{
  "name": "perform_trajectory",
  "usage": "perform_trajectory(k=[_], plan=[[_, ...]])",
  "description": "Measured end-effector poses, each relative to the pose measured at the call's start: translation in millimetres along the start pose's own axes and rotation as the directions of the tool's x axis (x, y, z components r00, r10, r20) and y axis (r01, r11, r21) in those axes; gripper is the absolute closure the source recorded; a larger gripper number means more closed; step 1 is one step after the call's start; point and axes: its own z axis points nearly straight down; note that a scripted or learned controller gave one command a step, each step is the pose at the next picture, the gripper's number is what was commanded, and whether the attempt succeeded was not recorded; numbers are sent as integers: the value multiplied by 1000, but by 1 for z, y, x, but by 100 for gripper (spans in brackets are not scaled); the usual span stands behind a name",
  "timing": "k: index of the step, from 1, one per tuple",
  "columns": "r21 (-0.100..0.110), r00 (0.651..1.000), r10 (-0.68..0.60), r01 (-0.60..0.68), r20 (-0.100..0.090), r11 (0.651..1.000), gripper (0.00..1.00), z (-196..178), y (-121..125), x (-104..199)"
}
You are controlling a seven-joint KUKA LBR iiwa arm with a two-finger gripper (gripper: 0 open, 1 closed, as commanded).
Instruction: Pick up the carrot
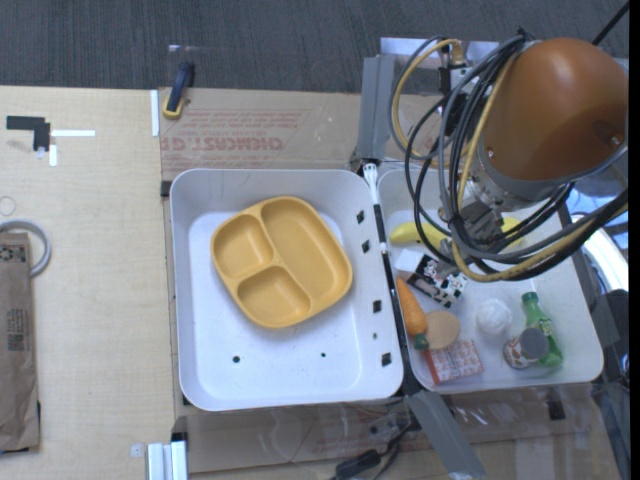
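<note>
While the yellow plate (282, 260) is sitting in the left bin (190, 298), the carrot (410, 308) is lying by the right bin's left wall. It looks hard, light and smooth; gripping its fat middle seems best. The gripper (440, 280) is hanging just beside it.

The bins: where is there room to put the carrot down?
The left bin has bare white floor below and left of the yellow plate. The right bin is crowded: the carrot, a green bottle, a banana and a packet sit close under the arm.
</note>
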Motion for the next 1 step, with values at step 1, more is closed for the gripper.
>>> perform_trajectory(k=[1], plan=[[3,988,-152,152,-1,988,100,40,-68,-28]])
